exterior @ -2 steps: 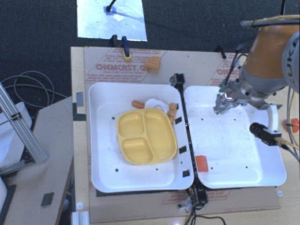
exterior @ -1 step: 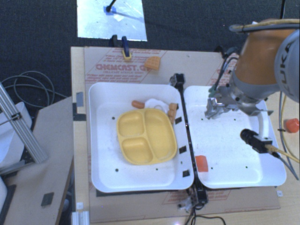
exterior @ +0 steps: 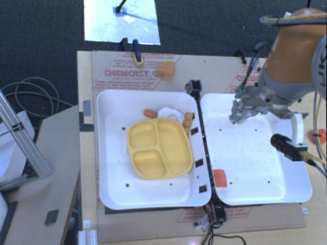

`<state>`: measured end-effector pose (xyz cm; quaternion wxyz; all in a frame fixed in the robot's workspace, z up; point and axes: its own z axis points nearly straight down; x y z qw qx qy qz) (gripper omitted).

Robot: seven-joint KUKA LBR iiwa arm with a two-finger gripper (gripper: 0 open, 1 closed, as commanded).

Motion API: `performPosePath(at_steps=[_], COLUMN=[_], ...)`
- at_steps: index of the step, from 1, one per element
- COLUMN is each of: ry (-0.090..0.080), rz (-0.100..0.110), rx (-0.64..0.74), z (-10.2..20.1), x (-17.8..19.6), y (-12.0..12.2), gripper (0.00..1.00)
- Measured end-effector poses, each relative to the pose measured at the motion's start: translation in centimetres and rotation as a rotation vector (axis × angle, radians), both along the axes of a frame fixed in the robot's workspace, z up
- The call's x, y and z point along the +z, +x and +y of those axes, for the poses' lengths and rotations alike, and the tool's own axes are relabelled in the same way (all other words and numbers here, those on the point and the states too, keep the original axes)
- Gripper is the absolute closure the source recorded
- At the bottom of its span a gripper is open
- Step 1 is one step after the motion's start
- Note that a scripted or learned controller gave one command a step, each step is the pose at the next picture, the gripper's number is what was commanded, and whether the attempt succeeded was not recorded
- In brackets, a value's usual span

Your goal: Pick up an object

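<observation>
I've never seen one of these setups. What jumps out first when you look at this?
The big yellow divided tray lying in the left bin grabs the eye first. Next comes the grey and orange arm reaching in from the right, its pincer hanging over the right bin, where a small orange block sits near the front left corner.

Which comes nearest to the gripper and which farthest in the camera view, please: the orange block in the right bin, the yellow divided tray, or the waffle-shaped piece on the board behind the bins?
From the gripper, over the right bin's back-left part:
1. Orange block, front-left corner of the right bin.
2. Waffle-shaped piece, on the board behind the left bin.
3. Yellow divided tray, middle of the left bin.
The first two are close to call.
</observation>
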<state>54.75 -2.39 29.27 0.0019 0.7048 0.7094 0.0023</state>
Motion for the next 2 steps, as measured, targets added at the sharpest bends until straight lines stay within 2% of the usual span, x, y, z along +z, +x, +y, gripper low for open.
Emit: performPosePath(at_steps=[1,2], ry=[0.0,-0.001], rz=[0.007,-0.001], rx=[0.001,-0.006], z=[2.6,0.4], x=[-1.7,3.7], y=[-2.3,-4.2], gripper=[1.0,1.0])
